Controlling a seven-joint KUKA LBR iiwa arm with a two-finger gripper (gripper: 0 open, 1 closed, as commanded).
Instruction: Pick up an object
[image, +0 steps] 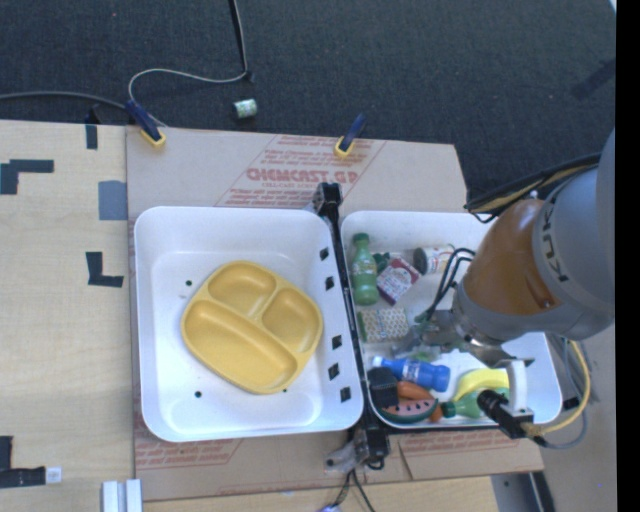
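Gripper (432, 335) low in right bin (552, 395), finger state impossible to tell. Blue bottle (424, 373) just below, not seen held. Green bottle (364, 270) up-left. Yellow divided plate (252, 325) far left, in left bin (160, 300).

We see two bins of smooth white plastic with a slight sheen, the left bin (160, 300) and the right bin (545, 385). In the left one lies a yellow divided tray (252, 325), matt plastic by its look. Both rest on a sheet of brown cardboard (400, 175), dull and printed in red. The far floor is dark carpet (420, 60), rough-textured. The arm's (560, 260) grey shell looks smooth, its orange band (505, 265) glossy.
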